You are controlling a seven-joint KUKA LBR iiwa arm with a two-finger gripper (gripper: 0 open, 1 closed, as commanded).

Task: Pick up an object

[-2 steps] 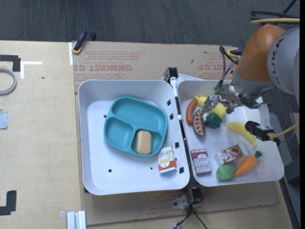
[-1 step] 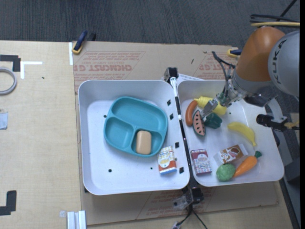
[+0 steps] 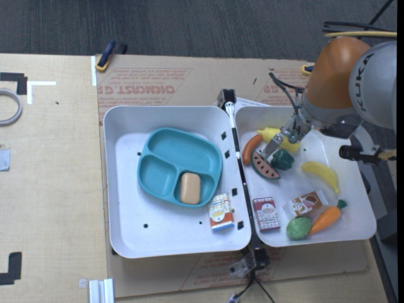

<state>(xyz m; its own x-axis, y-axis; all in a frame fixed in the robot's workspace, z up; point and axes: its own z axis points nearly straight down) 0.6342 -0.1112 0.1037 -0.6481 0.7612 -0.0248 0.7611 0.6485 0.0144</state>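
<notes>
Watermelon slice (image 3: 266,167) lies just beside the fingers (image 3: 276,145)

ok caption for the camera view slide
Claw lowered among toy foods in the right white bin; teal divided plate sits in the left white bin.

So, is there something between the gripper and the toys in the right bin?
Nothing visible. The gripper is low in the right white bin, directly at the red watermelon slice, dark green toy and yellow toy.

Single fixed camera above the bench (image 3: 50,188), slanted downward, both white bins (image 3: 126,232) in frame
</notes>
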